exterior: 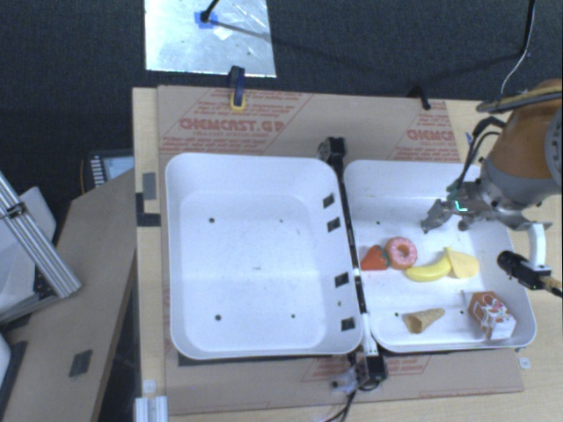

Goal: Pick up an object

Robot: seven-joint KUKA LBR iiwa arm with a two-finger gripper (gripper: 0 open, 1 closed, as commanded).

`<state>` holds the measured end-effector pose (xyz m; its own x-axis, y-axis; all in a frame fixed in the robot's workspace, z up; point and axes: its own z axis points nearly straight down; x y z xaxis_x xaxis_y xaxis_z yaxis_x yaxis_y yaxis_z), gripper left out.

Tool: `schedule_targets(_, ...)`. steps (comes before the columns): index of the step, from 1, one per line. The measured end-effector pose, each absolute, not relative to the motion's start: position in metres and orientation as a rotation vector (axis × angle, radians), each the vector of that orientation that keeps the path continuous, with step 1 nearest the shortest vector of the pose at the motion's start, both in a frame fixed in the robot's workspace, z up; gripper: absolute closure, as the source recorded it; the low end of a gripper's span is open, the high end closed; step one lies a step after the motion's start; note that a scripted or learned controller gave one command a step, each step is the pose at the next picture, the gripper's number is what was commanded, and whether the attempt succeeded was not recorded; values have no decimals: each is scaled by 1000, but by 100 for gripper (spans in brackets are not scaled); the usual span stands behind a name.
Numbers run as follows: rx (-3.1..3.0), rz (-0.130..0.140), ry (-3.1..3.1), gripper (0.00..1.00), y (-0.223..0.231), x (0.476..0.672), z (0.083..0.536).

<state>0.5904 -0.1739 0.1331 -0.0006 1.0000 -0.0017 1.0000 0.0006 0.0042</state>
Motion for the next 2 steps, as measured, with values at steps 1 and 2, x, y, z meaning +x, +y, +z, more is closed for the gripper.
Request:
schedule_targets(1, 2216, 6, 2217, 100, -174, 592, 144)
schedule_targets(2, 2216, 5, 2217, 0, -174, 591, 144)
